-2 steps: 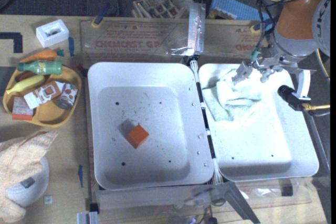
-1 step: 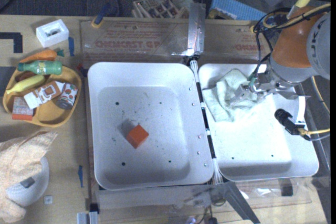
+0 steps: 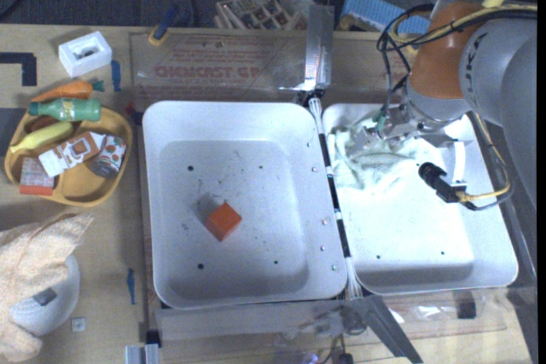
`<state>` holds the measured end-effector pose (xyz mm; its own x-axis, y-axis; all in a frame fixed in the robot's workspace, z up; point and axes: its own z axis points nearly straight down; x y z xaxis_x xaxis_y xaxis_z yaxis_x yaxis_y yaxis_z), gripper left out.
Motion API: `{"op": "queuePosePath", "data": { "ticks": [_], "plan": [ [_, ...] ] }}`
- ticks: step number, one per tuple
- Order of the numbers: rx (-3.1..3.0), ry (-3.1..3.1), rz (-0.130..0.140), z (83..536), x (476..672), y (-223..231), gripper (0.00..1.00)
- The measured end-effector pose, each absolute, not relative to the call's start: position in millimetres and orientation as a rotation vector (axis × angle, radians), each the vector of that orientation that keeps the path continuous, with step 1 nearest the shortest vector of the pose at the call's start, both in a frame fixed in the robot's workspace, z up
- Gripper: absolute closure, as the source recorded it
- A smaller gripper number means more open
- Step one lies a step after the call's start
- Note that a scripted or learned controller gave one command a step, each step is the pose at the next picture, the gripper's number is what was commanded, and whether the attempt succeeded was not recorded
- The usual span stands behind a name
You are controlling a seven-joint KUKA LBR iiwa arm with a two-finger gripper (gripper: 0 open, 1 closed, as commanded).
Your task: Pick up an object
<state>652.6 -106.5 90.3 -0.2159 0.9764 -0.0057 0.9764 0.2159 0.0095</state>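
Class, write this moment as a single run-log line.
arm: over right bin | tool: low at bin's far-left corner | orange block: left bin, untouched

I work in a robotics lab: two white bins (image 3: 324, 141) sit fixed on a wooden bench (image 3: 102, 55), cables (image 3: 401, 30) loop behind the bins, and left of them waits a bowl of toy props (image 3: 64, 158).

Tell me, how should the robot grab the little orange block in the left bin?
Probably from straight above. The orange block lies alone on the flat floor of the left bin, away from the walls, with its top face showing. It sits turned cornerwise, so the gripper, now over the right bin, would best turn to close on two opposite flat sides, not corners.
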Motion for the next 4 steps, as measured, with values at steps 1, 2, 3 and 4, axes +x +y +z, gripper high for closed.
{"op": "queuePosePath", "data": {
  "ticks": [1, 2, 3, 4],
  "plan": [
    [1.816, 2.555, -0.003, 89.9, 668.7, -101.1, 0.0],
    [1.933, 2.474, 0.0, 183.8, 663.0, -85.0, 0.0],
    [2.014, 2.414, -0.003, 117.4, 621.3, -146.1, 0.0],
    [2.165, 2.275, -0.002, 184.2, 625.3, -145.7, 0.0]
  ]
}}
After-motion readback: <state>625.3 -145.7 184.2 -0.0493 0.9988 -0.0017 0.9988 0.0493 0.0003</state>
